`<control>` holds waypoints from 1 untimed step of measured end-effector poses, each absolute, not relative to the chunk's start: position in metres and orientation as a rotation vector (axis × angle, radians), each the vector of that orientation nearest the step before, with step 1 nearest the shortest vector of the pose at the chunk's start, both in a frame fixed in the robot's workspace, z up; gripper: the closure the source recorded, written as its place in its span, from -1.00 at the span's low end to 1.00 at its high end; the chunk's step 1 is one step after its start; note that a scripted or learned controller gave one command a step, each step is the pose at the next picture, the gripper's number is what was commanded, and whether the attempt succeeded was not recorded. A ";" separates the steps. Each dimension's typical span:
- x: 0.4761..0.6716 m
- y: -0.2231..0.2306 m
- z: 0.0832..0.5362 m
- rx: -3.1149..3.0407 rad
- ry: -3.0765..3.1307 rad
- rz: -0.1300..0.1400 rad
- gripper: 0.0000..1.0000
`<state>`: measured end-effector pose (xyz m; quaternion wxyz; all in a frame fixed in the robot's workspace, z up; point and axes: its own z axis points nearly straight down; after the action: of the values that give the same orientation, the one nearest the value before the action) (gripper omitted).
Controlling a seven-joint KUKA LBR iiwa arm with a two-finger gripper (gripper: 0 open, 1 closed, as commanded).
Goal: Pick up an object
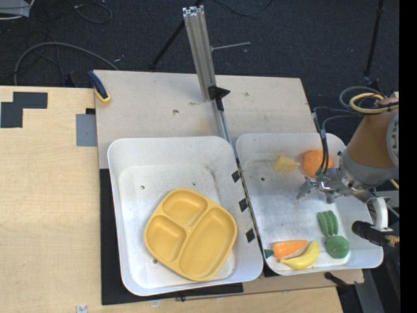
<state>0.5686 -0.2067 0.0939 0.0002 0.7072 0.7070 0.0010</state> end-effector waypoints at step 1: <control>0.571 -0.205 0.105 2.220 2.219 0.014 1.00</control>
<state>0.5706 -0.2052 0.1053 0.0013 0.7073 0.7069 0.0045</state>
